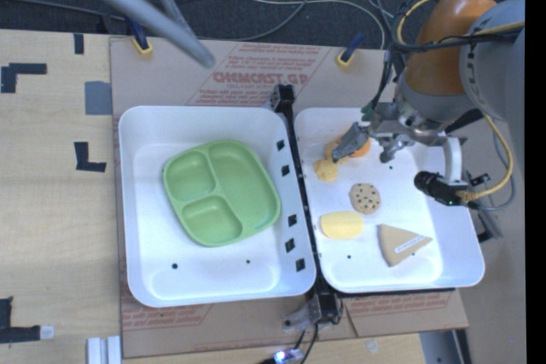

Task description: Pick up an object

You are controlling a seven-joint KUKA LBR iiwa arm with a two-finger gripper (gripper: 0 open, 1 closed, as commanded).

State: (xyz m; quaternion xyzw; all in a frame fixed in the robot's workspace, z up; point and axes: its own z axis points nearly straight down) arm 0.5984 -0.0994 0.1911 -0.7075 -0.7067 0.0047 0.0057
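Orange item (362, 147) noted in right bin (461, 268), partly hidden, shape unclear. End effector (367, 147) lowered over it, fingers spread, one beside item; grip undetermined.

Two bins side by side on the bench: in the left bin (136, 183), a divided plate (220, 192); in the right bin (452, 264), a cookie (365, 198) at centre, a lumpy piece (327, 170) behind-left, a rounded piece (341, 225) in front, a wedge (401, 244) front-right. Gripper (368, 145) over the rear.
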